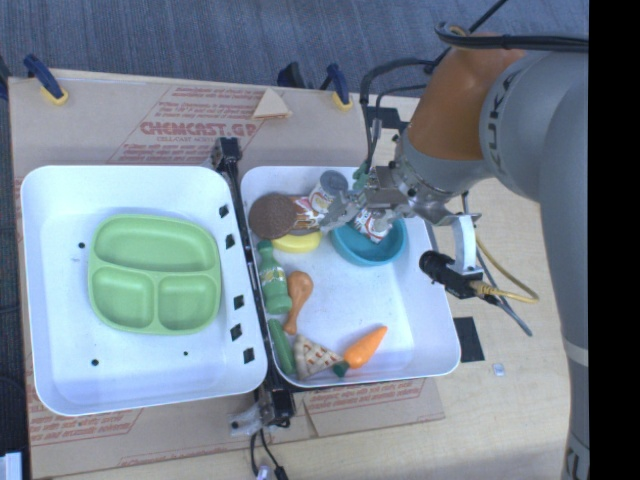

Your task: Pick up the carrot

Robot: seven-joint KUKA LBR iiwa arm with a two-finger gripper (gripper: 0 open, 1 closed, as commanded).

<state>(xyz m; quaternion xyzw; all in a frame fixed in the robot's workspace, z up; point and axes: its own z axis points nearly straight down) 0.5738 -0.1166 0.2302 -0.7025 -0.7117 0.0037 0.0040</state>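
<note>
Right now you have the arm (500, 98) leaning in over the far side of the right bin (430, 308), and its gripper (372, 200) hangs above the blue bowl (368, 243), well apart from the carrot (366, 345); you cannot tell from this view whether it is wide or narrow, and nothing shows held in it. Take the carrot as your landmark: it lies tilted near the bin's front wall, its green end touching or just beside a wedge-shaped sandwich piece (312, 355). Up and away from the carrot sits the blue bowl, with a small printed packet (322, 201) beside it under the wrist. Up and left of the carrot lie a drumstick (297, 293), a yellow piece (296, 241) and a brown round piece (272, 214), and a green bottle-like thing (268, 268) runs along the left wall. Far left of the carrot, the other bin holds a green divided plate (157, 273). Your main risk, as I judge it, is distance and crowding: the gripper must cross the bin toward the front wall, and a descent slightly left of the carrot could close on the sandwich piece instead. Because the carrot lies close to the wall, a low approach may strike the rim, and a tapered, smooth shape could slip out if pinched near its tip.
</note>
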